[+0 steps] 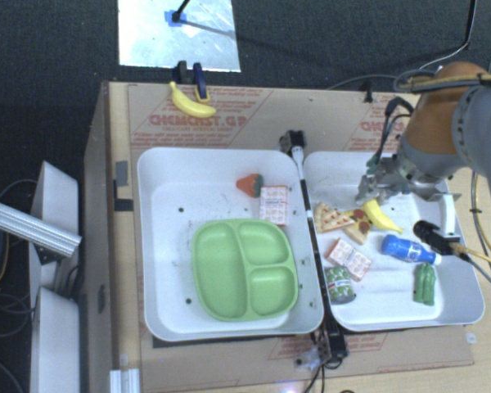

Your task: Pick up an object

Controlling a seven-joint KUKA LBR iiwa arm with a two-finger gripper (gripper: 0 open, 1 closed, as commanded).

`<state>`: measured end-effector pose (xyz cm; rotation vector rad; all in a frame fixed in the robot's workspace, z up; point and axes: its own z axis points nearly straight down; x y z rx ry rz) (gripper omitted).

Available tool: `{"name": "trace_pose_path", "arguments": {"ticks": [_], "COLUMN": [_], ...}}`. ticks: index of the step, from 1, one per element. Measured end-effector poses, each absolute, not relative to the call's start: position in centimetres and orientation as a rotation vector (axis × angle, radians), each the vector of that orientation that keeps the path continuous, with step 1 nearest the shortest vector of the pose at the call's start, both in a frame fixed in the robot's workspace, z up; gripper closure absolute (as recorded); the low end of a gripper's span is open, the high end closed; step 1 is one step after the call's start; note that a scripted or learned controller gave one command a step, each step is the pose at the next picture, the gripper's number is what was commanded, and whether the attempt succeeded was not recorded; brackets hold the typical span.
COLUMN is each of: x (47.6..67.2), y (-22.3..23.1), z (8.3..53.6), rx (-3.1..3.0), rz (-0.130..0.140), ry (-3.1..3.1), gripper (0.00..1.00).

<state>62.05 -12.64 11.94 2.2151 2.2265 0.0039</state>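
The gripper (375, 188) hangs low in the right bin (462, 301), just above the small banana (382, 217), seemingly lined up for a grasp; whether it is wide or closed cannot be told. Pizza slice (335, 219) and blue bottle (409, 250) crowd close, narrowing the approach.

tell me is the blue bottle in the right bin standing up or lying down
Lying down. The blue bottle rests on its side on the floor of the right bin, its long side showing, white cap end pointing toward the green object.
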Motion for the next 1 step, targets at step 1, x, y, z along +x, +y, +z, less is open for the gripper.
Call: {"name": "trace_pose_path", "arguments": {"ticks": [1], "x": [59.88], "y": [-5.91], "z": [18.53], "rx": [2.215], "rz": [0.004], "ry": [2.225], "gripper": [1.00]}}
